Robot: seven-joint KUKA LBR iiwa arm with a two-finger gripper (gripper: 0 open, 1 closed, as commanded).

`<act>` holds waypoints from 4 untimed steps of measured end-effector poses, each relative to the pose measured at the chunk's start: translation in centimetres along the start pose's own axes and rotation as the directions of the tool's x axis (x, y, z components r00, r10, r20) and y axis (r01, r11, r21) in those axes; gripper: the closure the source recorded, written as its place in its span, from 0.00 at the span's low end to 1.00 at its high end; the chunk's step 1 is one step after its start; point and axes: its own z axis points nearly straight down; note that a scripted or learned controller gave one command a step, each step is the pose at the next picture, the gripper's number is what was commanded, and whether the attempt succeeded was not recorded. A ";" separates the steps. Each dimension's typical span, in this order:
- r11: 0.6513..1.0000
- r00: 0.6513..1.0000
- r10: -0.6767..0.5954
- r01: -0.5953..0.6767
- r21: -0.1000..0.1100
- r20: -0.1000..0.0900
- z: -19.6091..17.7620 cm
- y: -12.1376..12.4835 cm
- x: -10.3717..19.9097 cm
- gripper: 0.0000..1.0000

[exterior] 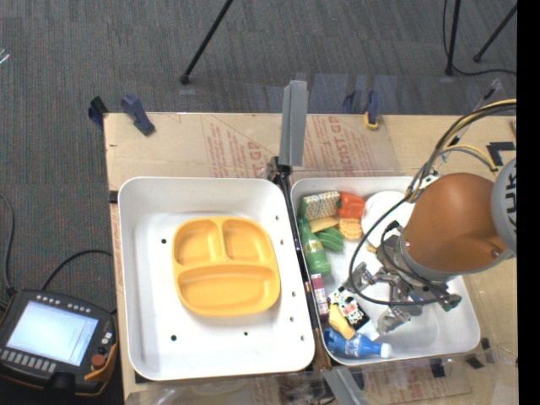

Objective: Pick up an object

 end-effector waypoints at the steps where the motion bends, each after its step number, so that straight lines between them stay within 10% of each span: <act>1: 0.999 1.000 -0.006 0.006 -0.033 -0.006 0.8 -0.7 1.1 0.00; 2: 0.980 0.981 -0.193 0.192 -0.042 0.000 1.1 -2.6 3.4 0.00; 3: 0.826 0.827 -0.561 0.562 -0.042 0.019 1.1 -8.8 5.2 0.00; 4: 0.846 0.847 -0.531 0.531 -0.044 0.016 1.2 -4.3 5.5 0.00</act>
